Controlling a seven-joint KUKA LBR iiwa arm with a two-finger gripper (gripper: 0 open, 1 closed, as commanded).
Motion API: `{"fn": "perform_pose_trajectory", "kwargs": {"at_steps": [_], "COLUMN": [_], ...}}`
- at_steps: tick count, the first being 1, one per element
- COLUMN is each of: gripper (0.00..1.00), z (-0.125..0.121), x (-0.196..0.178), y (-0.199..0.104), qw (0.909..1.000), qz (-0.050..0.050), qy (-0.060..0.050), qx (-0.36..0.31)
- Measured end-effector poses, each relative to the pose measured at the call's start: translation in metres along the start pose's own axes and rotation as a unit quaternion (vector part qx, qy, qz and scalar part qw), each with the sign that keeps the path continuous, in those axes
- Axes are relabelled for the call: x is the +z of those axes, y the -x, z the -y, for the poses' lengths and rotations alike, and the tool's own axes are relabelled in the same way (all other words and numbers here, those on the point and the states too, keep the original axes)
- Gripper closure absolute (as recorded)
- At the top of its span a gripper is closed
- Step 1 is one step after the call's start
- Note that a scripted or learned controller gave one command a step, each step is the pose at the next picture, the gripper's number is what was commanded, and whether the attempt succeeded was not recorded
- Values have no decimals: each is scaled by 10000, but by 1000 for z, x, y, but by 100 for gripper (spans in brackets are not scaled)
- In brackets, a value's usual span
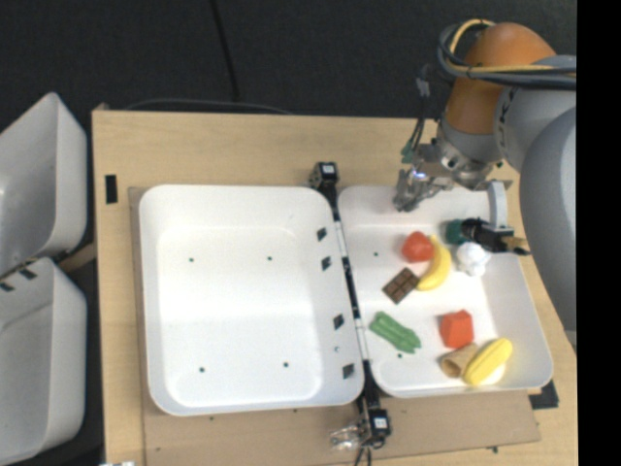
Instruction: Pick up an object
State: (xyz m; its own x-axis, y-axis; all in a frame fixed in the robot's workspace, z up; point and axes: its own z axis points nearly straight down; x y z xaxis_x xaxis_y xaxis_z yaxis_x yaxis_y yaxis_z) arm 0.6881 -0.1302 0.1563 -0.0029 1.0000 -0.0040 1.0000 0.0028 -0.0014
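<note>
The gripper (415, 188) is hanging over the far end of the right bin (514, 289); if its fingers are released or clenched, I cannot tell, and nothing is showing between them; the candidates are lying nearer: a red piece (417, 247) touching a banana (436, 268), a brown block (400, 284), a green pod (395, 331); the left bin (165, 260) is sitting beside on the counter (118, 289), probably for receiving.

- We see the gripper (411, 194) over the far end of the right bin (514, 304).
- In that bin lie a banana (436, 269), a red ball (418, 247), a brown block (400, 284), a green pod (394, 331), an orange block (456, 327) and a lemon (488, 360).
- The left bin (238, 299) sits just beside it.
</note>
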Motion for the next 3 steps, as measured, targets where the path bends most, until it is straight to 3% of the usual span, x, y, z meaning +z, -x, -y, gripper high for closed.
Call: {"fn": "perform_pose_trajectory", "kwargs": {"at_steps": [2, 3], "gripper": [100, 100], "z": [4, 65], "x": [-67, -16], "y": [-12, -25], "qw": [10000, 10000], "qz": [-6, -22], "qy": [-5, -38], "qx": [10, 24]}}
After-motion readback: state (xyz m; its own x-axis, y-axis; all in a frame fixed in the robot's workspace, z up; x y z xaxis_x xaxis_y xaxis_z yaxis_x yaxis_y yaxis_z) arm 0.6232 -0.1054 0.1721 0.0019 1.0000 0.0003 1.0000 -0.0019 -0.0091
